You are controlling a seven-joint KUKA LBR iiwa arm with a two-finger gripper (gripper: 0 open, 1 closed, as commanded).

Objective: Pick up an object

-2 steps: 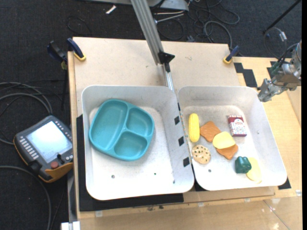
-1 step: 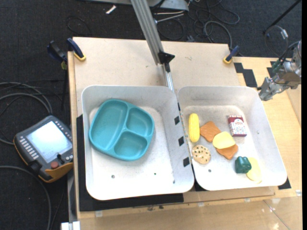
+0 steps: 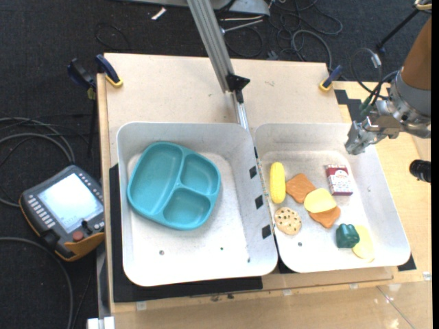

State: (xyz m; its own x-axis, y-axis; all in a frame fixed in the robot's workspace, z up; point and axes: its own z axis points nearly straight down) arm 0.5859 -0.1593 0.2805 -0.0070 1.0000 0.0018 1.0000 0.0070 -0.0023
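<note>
On the bench (image 3: 171, 88) two shallow white bins sit side by side; the left bin (image 3: 137, 252) carries a teal divided plate (image 3: 174, 184) with three compartments, lying flat toward its upper left; the right bin (image 3: 302, 142) carries the small food items, all gathered in its lower half. Above that bin's upper right corner hangs the grey arm (image 3: 411, 81), reaching in from the right; its gripper (image 3: 357, 144) sits over the bin's far right rim, apart from every item, and whether its fingers are spread or closed cannot be told. Among the items, a yellow corn cob (image 3: 277, 181) stands upright near the bin's left wall; an orange piece (image 3: 300, 187) lies just beside it; a yellow slice (image 3: 319, 201) rests on another orange piece (image 3: 328, 216); a red and white carton (image 3: 339, 181) lies nearest the gripper; a chocolate-chip cookie (image 3: 287, 220) sits below the corn; a green pepper (image 3: 347, 236) touches a pale yellow piece (image 3: 363, 247) at the lower right.
</note>
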